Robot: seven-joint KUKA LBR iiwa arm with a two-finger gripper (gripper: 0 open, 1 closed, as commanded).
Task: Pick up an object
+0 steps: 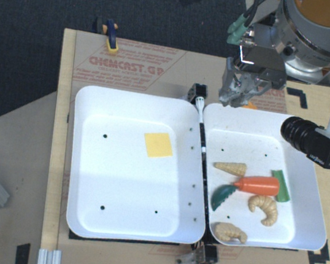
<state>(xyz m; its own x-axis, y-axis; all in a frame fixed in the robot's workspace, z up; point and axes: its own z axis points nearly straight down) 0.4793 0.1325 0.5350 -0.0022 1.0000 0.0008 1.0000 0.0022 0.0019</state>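
My gripper (238, 94) hangs above the far rim of the right bin (312, 201), near the divider between the two bins, with nothing seen in it. The right bin holds an orange carrot (259, 185) with a green strip (281, 185) behind it. Around them lie a tan cone (230, 168), a dark teal leaf piece (222, 196), a croissant (265, 210) and a tan peanut-shaped piece (230, 233). In the left bin (79, 164) a flat yellow square (158, 145) lies alone, toward the far right.
A black cylinder on a bracket (304, 136) juts over the right bin's far right corner. A yellow and blue clamp (111, 34) sits on the cardboard sheet (132, 64) behind the left bin. A small black clip (197, 93) marks the far end of the divider.
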